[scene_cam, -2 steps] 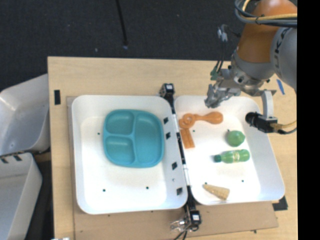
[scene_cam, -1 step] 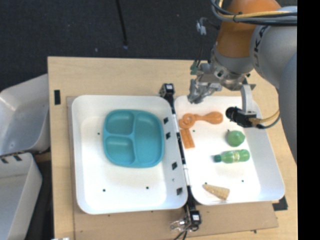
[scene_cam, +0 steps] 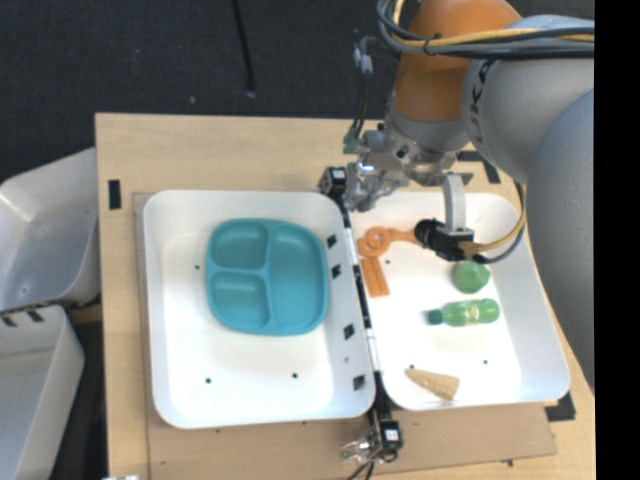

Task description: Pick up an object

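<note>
The grey arm point(scene_cam: 530, 78) reaches in from the right, and its orange band point(scene_cam: 440, 38) sits above the far end of the right bin. Below the band, the tool point(scene_cam: 365, 180) hangs over the far left corner of the right bin point(scene_cam: 520, 368), close to the seam where the two bins meet. From this slant it is a cluster of metal parts. I cannot tell whether it is open or closed, and nothing can be seen held in it. Whether it touches the bin rim cannot be told either.

The pale wooden bench point(scene_cam: 120, 158) carries both white bins side by side, with their inner edges touching. The left bin point(scene_cam: 165, 368) holds a teal plate point(scene_cam: 267, 275) with three compartments, lying flat near the middle of the bin.

The other candidates for picking lie in the right bin. An orange piece point(scene_cam: 374, 260), with a round head and a flat handle, lies against the left wall just in front of the tool, and it is the nearest thing to the tool. A green bottle point(scene_cam: 468, 314) with a dark cap lies on its side in the middle of the bin, cap pointing left. A green ball point(scene_cam: 470, 275) rests just behind the bottle, near it but apart. A tan wedge point(scene_cam: 433, 382) lies by the front rim, well apart from the others.
</note>
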`<state>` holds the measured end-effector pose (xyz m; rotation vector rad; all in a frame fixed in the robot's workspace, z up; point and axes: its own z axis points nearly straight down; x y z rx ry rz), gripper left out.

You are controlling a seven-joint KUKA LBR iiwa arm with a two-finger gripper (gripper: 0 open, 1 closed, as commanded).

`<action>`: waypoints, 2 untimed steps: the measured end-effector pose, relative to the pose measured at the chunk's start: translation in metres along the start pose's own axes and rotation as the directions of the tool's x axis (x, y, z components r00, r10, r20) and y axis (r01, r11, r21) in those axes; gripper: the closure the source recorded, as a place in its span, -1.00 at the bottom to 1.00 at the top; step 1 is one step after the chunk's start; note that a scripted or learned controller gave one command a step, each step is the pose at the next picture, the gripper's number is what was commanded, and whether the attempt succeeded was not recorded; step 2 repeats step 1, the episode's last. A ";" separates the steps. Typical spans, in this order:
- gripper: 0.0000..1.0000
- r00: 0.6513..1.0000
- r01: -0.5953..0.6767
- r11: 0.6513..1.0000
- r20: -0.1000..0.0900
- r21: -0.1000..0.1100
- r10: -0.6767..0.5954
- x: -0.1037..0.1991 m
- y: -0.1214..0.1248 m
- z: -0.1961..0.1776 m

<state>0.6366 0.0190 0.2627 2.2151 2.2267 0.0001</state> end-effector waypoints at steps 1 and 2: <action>1.00 1.000 0.000 1.000 0.000 0.000 0.000 0.044 0.015 0.019; 1.00 1.000 0.000 1.000 0.000 0.000 0.000 0.044 0.015 0.019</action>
